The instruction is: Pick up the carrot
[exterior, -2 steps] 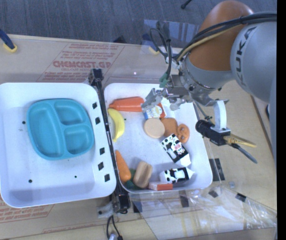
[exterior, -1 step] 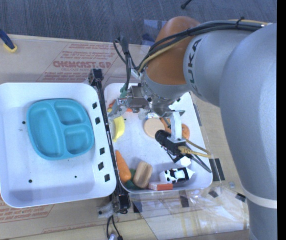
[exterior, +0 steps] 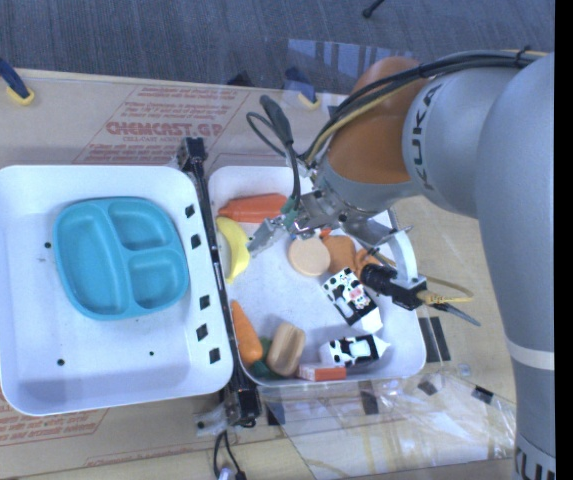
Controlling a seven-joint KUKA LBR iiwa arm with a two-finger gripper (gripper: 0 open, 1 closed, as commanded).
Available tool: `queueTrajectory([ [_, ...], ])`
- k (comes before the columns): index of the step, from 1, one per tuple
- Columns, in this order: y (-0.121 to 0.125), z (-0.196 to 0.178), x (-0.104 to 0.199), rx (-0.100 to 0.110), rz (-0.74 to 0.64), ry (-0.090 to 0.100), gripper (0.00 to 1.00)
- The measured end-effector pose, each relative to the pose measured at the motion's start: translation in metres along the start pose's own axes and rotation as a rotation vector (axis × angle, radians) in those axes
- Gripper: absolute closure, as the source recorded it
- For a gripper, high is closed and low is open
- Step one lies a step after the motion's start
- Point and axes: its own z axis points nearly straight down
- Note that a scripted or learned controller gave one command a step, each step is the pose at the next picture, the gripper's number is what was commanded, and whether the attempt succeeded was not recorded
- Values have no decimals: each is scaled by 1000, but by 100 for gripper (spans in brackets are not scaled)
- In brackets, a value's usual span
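The gripper (exterior: 284,220) is hanging low over the far half of the right bin (exterior: 398,268), its metal tip pointing toward the bin's left wall; from where I am standing its head is crowding the view, and I cannot tell whether it is open or closed, nor whether anything is sitting in it. The carrot (exterior: 253,208) is lying flat along the far wall of that bin, long and orange-red, just beside the gripper's tip and perhaps touching it at its right end. A yellow banana (exterior: 232,249) is curving just below the carrot against the left wall; a round tan disc (exterior: 309,257) is resting under the wrist. Two black-and-white cartons (exterior: 344,293) are sitting further down the bin, one near the middle and one at the near wall. A second tapered orange piece (exterior: 247,335) is leaning along the left wall, touching a tan bread-like lump (exterior: 286,349). The grey arm (exterior: 476,138), with its orange band (exterior: 371,128), is reaching in from the right, cables looping over it. In the left bin (exterior: 16,298) a teal divided plate (exterior: 121,256) is lying flat; both bins are resting on printed cardboard (exterior: 156,118).
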Motion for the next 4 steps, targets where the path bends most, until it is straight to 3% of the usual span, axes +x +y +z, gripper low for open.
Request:
queueTrajectory([
  [2, -5, 98, -120, -6, -418, -4, 0],
  [3, -4, 87, -121, -5, -429, -8, 100],
  [4, -30, -40, -134, -16, -437, -15, 100],
])
